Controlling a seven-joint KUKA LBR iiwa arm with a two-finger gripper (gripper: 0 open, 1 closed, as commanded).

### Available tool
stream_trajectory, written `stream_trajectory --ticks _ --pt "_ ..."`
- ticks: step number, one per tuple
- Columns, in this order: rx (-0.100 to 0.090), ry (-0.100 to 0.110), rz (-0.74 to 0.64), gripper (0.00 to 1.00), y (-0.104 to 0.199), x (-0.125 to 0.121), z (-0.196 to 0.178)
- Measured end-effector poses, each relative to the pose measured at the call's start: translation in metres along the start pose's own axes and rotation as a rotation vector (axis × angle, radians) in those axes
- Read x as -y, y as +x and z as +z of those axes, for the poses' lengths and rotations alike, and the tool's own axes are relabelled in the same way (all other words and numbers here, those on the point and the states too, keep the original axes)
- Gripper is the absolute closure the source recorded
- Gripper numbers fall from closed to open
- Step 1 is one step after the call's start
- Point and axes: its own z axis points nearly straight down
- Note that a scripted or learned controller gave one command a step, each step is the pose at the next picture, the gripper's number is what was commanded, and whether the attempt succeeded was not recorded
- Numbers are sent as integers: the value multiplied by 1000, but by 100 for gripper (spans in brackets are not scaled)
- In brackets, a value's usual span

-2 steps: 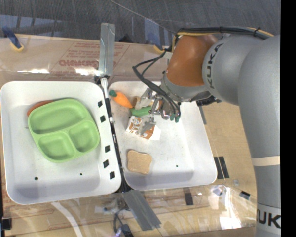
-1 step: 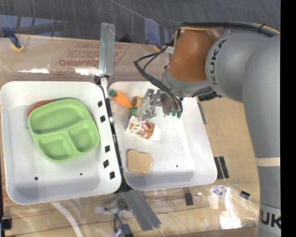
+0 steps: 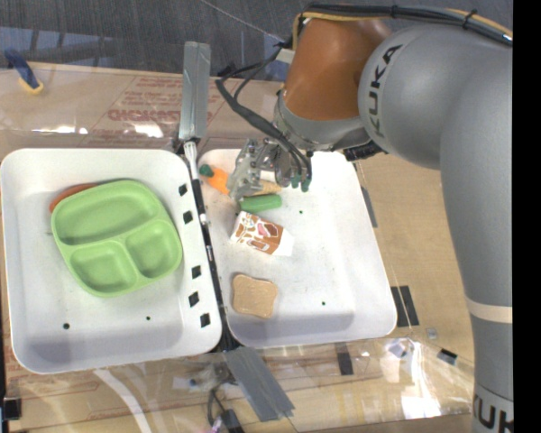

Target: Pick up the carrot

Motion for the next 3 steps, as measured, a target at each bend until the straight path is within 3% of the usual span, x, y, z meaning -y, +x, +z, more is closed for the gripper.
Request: stream_trajectory --ticks 1,2,3 --pt "-4 -1 -322 100 11 -75 -32" --pt "-2 0 -90 100 44 -105 -68" --pt "-5 -1 -319 100 20 -188 -64"
